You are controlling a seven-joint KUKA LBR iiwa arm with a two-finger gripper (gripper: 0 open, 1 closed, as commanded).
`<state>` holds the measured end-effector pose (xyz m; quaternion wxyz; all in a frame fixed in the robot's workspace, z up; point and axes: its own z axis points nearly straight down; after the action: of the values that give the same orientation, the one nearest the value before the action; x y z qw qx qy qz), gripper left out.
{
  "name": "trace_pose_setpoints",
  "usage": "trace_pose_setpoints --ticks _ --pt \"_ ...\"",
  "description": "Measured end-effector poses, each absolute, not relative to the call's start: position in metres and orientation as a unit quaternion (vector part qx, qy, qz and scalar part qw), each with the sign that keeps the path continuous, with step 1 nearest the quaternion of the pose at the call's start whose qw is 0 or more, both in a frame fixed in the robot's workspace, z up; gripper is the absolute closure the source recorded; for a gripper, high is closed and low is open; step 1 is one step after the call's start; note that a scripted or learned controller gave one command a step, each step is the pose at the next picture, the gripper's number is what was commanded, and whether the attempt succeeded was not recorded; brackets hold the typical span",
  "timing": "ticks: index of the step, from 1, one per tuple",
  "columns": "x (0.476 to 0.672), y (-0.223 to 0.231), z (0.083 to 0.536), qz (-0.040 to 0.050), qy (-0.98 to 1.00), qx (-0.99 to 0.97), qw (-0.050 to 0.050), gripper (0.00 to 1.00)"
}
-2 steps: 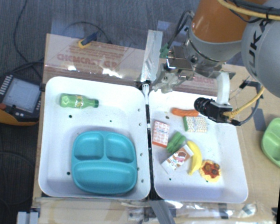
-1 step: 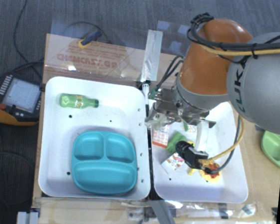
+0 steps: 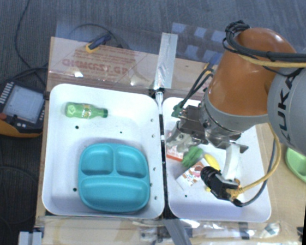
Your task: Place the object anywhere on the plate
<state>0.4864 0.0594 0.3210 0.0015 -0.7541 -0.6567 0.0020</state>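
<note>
green object (image 3: pixel 194 154) lies in right bin (image 3: pixel 253 210), just under gripper (image 3: pixel 186 145), beside yellow thing (image 3: pixel 210 160) and small red-white packet (image 3: pixel 190 176). its long way slants, top up-right, bottom down-left. can not tell if gripper holds it. step: picking, it seems. next: lift up, carry left over bin wall, set down on blue plate (image 3: pixel 115 176) in left bin (image 3: pixel 56 152). green bottle (image 3: pixel 85 111) lies above plate.

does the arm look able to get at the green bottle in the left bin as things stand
Probably yes: the green bottle lies alone near the left bin's back wall, nothing on or against it, apart from the blue plate. The gripper is over the right bin.
</note>
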Motion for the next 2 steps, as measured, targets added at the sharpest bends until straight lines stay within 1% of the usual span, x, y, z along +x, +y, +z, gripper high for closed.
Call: trace_pose_setpoints --ticks 1,2 --pt "0.482 0.079 0.247 0.0037 -0.526 -0.851 0.003 1.00" --pt "0.539 0.055 0.283 0.0031 -0.408 -0.913 -0.001 1.00"
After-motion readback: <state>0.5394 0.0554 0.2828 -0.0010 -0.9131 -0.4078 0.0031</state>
